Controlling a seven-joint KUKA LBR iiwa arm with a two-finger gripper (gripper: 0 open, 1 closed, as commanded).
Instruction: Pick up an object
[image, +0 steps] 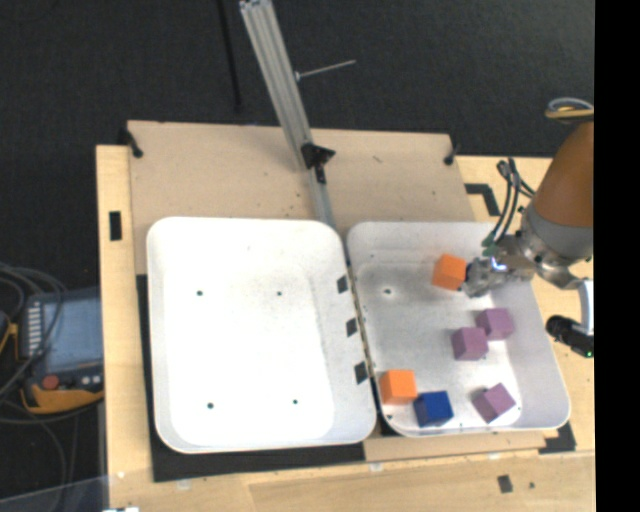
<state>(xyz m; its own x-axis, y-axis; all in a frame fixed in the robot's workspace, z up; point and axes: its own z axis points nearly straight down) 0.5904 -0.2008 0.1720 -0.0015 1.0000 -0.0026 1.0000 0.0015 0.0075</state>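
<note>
In the right bin (415, 325) an orange cube (449, 271) sits in the upper part, touching the left side of my gripper (479, 277). The gripper reaches in from the right, low over the bin floor. Whether the cube is in its grasp is not visible. Two purple cubes (496, 323) (469, 343) lie just below the gripper. Near the front edge are a second orange cube (400, 385), a blue cube (433, 408) and a third purple cube (493, 401).
The left bin (250, 330) lies beside the right one, sharing a middle edge with black clips (352, 327). A slanted metal pole (285, 95) rises behind the bins. A handheld control unit (60, 345) with cables lies off the bench at left.
</note>
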